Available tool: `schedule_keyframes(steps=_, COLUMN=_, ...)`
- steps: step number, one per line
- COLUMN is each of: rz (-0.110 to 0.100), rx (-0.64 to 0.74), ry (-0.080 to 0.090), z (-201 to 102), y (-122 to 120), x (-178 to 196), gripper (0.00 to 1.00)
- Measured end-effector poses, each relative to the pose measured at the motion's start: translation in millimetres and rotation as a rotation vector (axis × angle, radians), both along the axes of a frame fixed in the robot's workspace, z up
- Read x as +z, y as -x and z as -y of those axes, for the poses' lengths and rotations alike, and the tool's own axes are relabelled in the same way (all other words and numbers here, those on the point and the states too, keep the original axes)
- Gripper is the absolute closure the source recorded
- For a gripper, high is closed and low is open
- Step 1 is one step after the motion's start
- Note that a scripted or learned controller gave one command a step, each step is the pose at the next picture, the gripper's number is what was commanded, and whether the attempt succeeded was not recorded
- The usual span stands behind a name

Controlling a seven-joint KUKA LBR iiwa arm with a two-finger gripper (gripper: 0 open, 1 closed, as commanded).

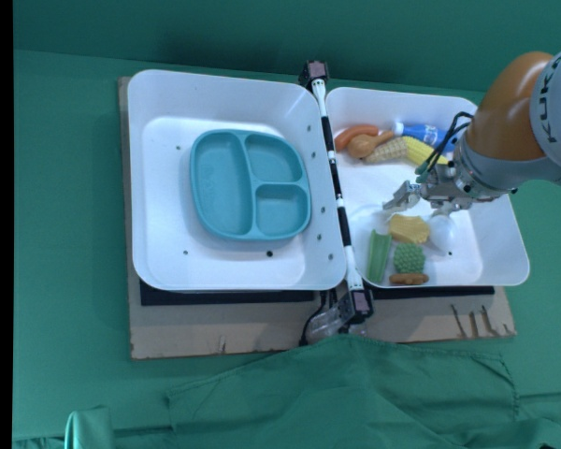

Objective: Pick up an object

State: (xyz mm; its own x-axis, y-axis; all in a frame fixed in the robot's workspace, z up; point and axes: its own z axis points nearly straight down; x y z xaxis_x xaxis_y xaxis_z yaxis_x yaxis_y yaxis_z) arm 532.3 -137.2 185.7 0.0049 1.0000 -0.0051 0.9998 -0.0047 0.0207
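1. Overhead, the grey arm with its orange band reaches in from the right and hangs its pincer over the right-hand white bin, above the middle of the bin's floor.
2. Whether the pincer is released or clenched cannot be told from this slant; nothing can be seen held in it.
3. Just below the pincer lies a yellow piece of toy food, with a small white egg-like piece to its right.
4. Further below sit a green bumpy piece and, touching its lower edge, a small brown piece; a long green pod lies to their left, near the divider.
5. Above the pincer, toward the bin's far wall, a cluster lies close together: an orange sausage-like piece, a brown lump, a yellow corn cob and a blue-and-white tube partly behind the arm's wrist.
6. Well to the pincer's left, past the black-and-white divider rail, the left-hand bin bears a teal three-part plate, lying flat.
7. Both bins rest on a cardboard sheet over green cloth.
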Motion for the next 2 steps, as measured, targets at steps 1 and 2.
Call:
schedule_keyframes(steps=1, rz=0.003, rx=-0.001, ry=0.003, z=-10, y=37, x=0, gripper=0.0)
schedule_keyframes(steps=2, rz=0.007, rx=-0.005, ry=0.003, z=-9, y=35, x=12, gripper=1.0)
